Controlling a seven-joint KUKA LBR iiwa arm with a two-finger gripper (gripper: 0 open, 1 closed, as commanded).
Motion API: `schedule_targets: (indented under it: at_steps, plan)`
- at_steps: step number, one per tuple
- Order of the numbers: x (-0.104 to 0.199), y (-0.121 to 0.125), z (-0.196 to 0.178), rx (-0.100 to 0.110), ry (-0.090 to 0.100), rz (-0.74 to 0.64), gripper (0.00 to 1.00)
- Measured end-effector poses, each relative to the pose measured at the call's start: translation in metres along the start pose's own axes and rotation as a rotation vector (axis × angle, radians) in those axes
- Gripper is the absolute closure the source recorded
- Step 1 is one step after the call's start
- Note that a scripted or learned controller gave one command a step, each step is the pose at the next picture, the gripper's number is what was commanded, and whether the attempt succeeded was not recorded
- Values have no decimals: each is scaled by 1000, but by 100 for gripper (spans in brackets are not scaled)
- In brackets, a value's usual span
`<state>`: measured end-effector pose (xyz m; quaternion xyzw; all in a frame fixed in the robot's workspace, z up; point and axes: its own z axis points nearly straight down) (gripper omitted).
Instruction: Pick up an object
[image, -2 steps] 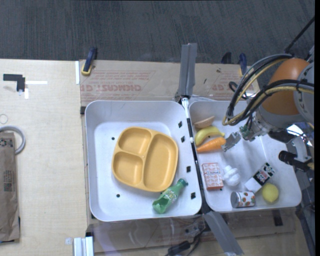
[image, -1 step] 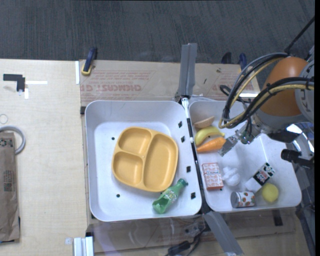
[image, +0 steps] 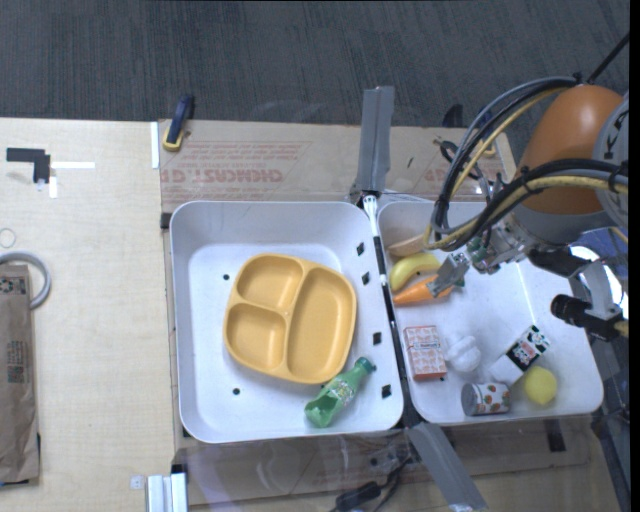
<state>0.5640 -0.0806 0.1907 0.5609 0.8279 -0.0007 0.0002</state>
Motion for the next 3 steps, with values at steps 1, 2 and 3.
schedule_targets:
  at_steps: [1, 2, 3]
  plan:
    - [-38, 31, 91, -15, -5, -19, 0]
    - [-38, 38, 91, -16, -3, 251, 0]
    - [-71, 55, 99, -1, -3, 28, 0]
